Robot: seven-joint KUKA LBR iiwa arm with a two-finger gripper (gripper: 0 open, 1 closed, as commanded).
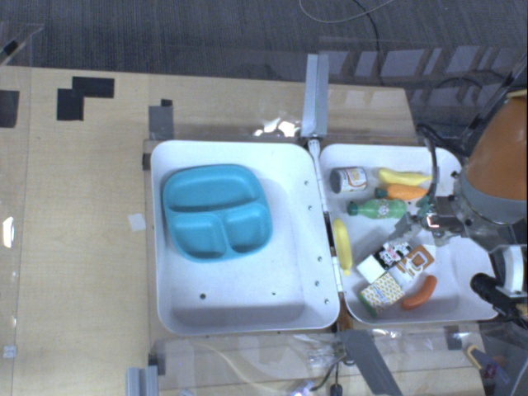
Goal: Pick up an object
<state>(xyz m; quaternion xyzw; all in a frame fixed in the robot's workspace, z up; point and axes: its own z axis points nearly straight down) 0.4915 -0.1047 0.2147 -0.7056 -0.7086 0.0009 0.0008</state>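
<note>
From above, the right bin (450, 308) holds the toys — a small can (350, 179), a yellow banana (403, 176), an orange carrot (405, 192), a green bottle (377, 209) and a red sausage (418, 292). The gripper (411, 239) hangs low just below the green bottle, over a small box (410, 259). I cannot tell how its jaws stand. The left bin (289, 304) holds a blue tray (216, 209).

Band: my wrist (503, 151) carries a broad, rounded orange band.
Casing: smooth grey shell sits under the band.
End effector (429, 219): dark metal parts with small bright bits.
Cable: a thin black one loops past my wrist.
</note>
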